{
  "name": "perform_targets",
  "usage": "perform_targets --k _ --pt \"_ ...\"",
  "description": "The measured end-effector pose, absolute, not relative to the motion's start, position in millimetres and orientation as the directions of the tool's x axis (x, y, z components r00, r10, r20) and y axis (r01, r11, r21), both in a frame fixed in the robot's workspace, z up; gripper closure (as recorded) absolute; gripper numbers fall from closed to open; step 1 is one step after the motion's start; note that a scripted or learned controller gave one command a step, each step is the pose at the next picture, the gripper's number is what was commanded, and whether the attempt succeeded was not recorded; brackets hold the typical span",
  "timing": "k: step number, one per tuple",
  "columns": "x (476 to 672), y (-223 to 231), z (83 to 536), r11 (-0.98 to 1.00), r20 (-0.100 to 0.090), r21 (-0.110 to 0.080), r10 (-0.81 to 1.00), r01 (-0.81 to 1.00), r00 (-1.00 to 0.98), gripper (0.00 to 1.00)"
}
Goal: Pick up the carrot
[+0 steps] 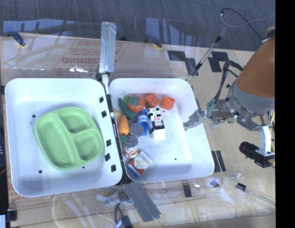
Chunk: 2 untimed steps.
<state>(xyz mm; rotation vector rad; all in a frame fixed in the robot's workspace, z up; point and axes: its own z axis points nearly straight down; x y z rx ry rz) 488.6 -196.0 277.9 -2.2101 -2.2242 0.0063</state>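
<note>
I am looking down at the small orange plastic toy carrot (122, 125), which is lying in the right-hand shallow white bin (197, 148), hard against its left wall and pointing roughly along that wall. It is sitting in a crowd: a green-and-red toy vegetable (132, 103) is lying just above it, a grey-lidded blue cup (138, 127) is touching or nearly touching its right side, and a small round tin (130, 141) is crowding its lower end.

The grey two-finger gripper (192, 121) is hovering over the bin's right rim, well apart from the carrot. I cannot tell whether the fingers are apart or together at this angle.

I am judging the carrot to be light, hollow, stiff and fairly slick, so it may squirt out of a shallow pinch. I am thinking of taking it across its thick middle, fingers closing across the short width, though the wall and the cup are leaving little room on either side.

The lime green sectioned plastic tray (69, 137) is resting in the left bin.
</note>
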Motion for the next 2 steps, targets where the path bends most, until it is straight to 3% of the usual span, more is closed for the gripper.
perform_targets --k 1,2 --pt "524.6 -138.8 166.7 0.036 0.002 -0.011 0.999 0.999 -0.036 0.00" --pt "529.0 -105.9 89.4 -0.073 0.001 -0.006 0.997 0.997 0.073 0.00"
